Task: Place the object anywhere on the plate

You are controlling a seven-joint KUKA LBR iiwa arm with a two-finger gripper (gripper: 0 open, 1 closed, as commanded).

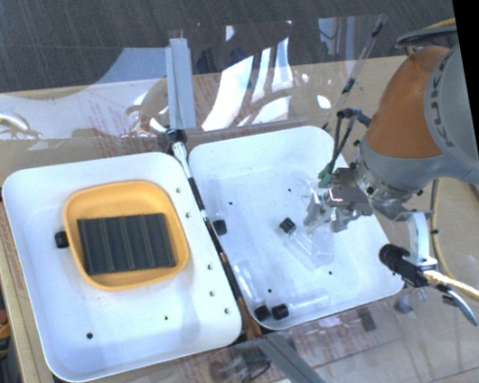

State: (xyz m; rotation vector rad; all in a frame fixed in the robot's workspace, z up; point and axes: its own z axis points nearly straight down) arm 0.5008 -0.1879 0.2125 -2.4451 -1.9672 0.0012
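Over the right bin point(252, 161), gripper point(324, 210) sits low; finger state can't be told. Small black object point(287, 224) lies just beside it, w/ no grasp evident. Yellow plate point(118, 203) waits in left bin point(64, 341), presumably as drop target.

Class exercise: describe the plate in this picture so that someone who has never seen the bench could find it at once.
Start with the two white bins side by side and take the left bin, away from the grey and orange arm. The plate lies in its upper middle. It is a rounded yellow-orange dish with a dark ribbed rectangle on it, the one coloured thing in either bin.
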